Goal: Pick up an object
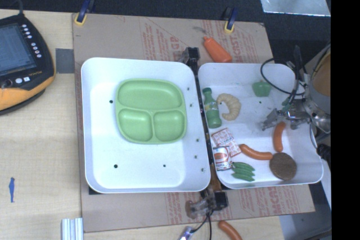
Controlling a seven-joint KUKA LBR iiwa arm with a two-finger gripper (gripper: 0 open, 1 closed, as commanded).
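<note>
The hand [275,120] hovers low inside the right bin [247,73], just above the upper end of an upright sausage [278,137]; I cannot tell its state. Left of that sausage lie a second sausage [256,152], a shrimp [230,106] and a green bottle [211,109]. A brown disc [283,166] sits just below it.

Grey arm [320,84], black cable [277,82], metallic pincer [275,120]

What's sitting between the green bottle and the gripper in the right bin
In the camera view, the pale shrimp lies right beside the green bottle; from it to the gripper is bare white bin floor.
</note>
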